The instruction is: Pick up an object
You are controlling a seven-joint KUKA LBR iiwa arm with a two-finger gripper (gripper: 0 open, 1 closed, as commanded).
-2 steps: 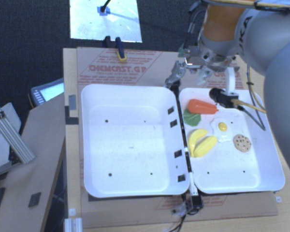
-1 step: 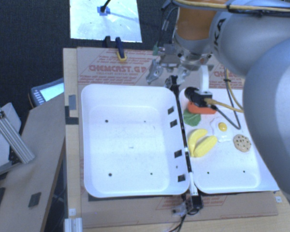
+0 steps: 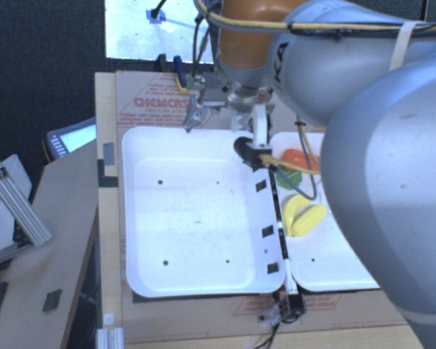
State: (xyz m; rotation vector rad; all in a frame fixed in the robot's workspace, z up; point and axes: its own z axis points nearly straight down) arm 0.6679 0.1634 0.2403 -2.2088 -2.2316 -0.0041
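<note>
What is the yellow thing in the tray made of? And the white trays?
The yellow thing looks like smooth, glossy plastic, perhaps a toy banana: its curved surface catches light. The white trays look like thin, matte molded plastic, with rounded rims and corners. Neither can be confirmed by sight alone.

A single fixed camera looks down at a slant from above the bench, near enough that the two shallow white plastic bins [image 3: 196, 217] span most of the frame. The grey arm with its orange band [image 3: 258, 20] looms closest, entering right of the bins.
</note>
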